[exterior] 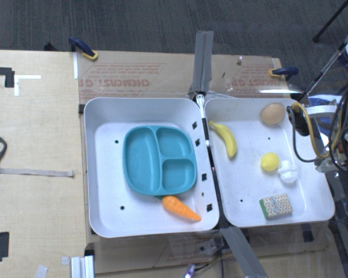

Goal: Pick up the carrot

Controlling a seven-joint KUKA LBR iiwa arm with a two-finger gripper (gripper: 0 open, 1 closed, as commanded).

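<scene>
Carrot (181, 208): in the left bin (98, 172), just below the teal plate (160, 160), near the bin's front rim, open floor to its left.
Pincer: cannot tell its state.

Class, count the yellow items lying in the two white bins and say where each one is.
2. The banana lies at the left side of the right bin, near the divider. The lemon sits near that bin's middle, beside a small white object. Nothing seems hidden.

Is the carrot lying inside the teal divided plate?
No. The carrot lies on the left bin's floor, just beyond the plate's near edge.
</scene>
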